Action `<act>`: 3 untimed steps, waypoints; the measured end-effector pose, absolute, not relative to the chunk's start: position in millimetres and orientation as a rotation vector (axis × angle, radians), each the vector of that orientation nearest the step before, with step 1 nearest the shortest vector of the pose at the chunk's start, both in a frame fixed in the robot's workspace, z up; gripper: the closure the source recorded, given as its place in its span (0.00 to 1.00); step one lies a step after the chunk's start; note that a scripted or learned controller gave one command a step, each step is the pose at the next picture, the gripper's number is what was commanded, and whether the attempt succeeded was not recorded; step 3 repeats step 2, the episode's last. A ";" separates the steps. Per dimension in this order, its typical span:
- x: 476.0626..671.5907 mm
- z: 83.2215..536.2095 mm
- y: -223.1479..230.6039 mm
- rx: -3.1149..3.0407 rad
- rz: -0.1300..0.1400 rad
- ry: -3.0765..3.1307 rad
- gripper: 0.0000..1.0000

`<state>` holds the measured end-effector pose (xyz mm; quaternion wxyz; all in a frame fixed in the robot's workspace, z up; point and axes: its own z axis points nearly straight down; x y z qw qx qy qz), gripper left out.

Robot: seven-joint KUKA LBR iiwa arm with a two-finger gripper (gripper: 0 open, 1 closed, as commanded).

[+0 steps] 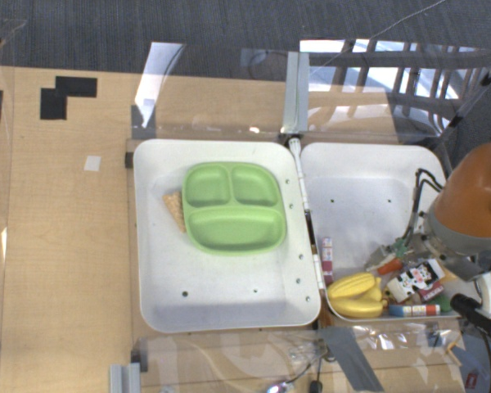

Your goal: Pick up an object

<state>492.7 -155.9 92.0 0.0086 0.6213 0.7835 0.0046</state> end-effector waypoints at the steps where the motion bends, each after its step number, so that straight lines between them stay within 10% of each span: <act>1: 495.7 102.6 -151.8 1.938 0.024 2.451 1.00; 3: 505.8 185.3 -77.0 1.907 0.006 2.490 1.00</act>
